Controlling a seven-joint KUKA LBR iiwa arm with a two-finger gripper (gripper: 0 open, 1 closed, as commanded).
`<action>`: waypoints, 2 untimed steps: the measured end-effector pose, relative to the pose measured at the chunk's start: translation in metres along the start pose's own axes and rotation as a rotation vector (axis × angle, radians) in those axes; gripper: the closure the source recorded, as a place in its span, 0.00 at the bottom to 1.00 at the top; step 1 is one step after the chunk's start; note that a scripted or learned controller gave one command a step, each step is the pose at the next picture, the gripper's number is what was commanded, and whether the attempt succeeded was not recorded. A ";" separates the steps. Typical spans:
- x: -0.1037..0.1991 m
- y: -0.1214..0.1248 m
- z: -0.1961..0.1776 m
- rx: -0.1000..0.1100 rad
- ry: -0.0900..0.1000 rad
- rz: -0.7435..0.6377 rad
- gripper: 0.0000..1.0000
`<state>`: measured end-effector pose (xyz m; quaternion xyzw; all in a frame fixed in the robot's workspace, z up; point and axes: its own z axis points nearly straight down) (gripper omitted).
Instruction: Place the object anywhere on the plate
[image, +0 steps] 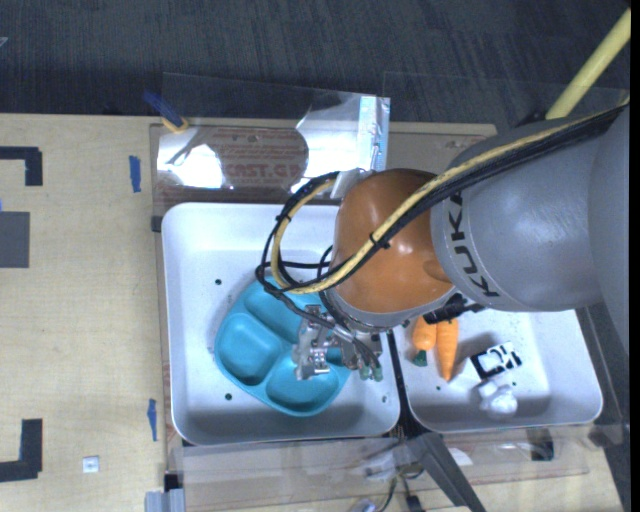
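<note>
The pincer (318, 355) hangs low in the middle of the frame, over the right part of the blue plate (255, 345); whether its tips are apart or together cannot be told, nor whether anything sits between them; the plate, divided into compartments, lies in the left bin (195, 300); the grey arm (530, 220) with its orange band (385, 240) fills the upper right; in the right bin (560, 400), just right of the divide, lies an orange carrot (443, 345), well apart from the plate; beside it a black-and-white item (495, 360) and a white item (498, 400); the wooden surface (70, 300) spreads left.

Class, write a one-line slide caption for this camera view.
Gripper over blue plate in left bin; carrot in right bin.
</note>
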<state>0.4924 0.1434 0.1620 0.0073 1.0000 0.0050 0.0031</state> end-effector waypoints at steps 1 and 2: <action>0.011 -0.039 -0.031 0.009 0.003 -0.140 1.00; -0.055 -0.032 -0.052 0.007 0.002 -0.334 1.00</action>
